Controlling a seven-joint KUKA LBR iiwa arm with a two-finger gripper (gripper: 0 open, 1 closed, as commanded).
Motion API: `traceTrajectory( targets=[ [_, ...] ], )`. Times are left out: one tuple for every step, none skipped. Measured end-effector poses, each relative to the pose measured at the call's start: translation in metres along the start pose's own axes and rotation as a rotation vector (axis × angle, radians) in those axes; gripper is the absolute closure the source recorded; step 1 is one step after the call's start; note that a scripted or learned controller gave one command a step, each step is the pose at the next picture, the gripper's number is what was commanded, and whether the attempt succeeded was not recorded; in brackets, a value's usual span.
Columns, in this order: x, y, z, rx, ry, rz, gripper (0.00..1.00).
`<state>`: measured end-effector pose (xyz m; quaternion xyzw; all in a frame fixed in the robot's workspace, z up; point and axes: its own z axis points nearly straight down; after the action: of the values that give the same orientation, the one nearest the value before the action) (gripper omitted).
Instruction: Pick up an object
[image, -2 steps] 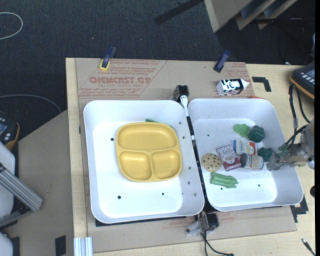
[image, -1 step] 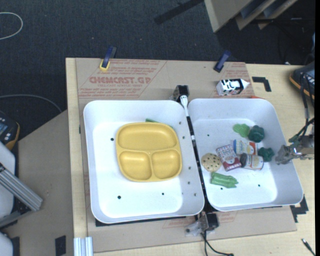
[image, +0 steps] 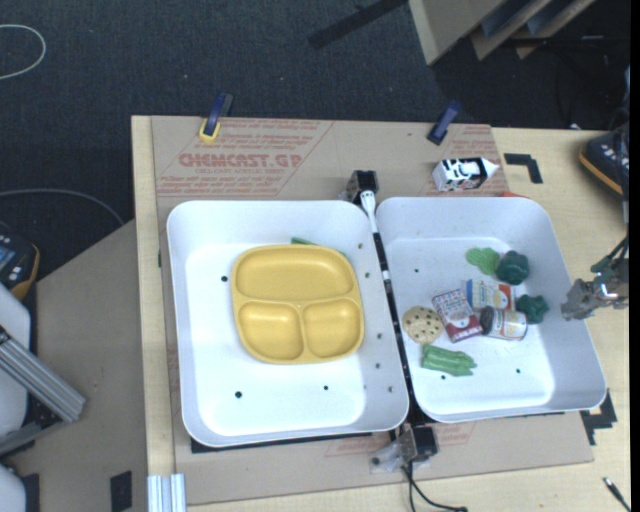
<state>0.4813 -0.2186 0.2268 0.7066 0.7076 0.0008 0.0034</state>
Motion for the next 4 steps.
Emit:
traceTrajectory(
  targets=[
    [0.059, 0.023, -0.004, 0.001, 0.003, -0.005, 1.0],
    [0.103, 0.043, -0.012, 0.002, 0.003, -0.005, 1.0],
    [0.152, 0.066, -0.017, 0.001, 0.004, -0.005, 1.0],
    [0.209, 0.084, -0.02, 0.001, 0.004, -0.006, 1.0]
  ],
)
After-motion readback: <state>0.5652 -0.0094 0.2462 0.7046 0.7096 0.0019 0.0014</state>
